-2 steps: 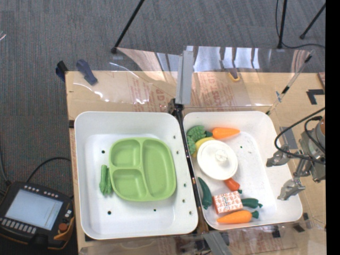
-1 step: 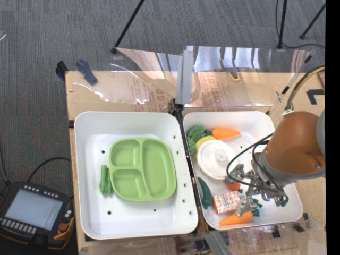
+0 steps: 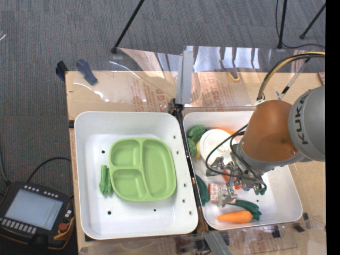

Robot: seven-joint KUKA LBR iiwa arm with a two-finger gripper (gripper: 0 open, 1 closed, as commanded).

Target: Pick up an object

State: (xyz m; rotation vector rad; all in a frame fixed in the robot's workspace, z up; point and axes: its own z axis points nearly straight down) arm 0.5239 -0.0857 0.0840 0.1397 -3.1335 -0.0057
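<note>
- Left bin: a green divided plate sits mid-bin, with a small green pod lying just beside it at nine o'clock; neither looks touched.
- Right bin: toy food clusters here, with broccoli at ten o'clock, a white dish beside it and a carrot at six o'clock.
- The gripper hangs low over mid-bin clutter; whether its fingers are open or hold anything, I cannot tell.
- Judged so, nothing is lifted yet: grasp and raise remain.
</note>
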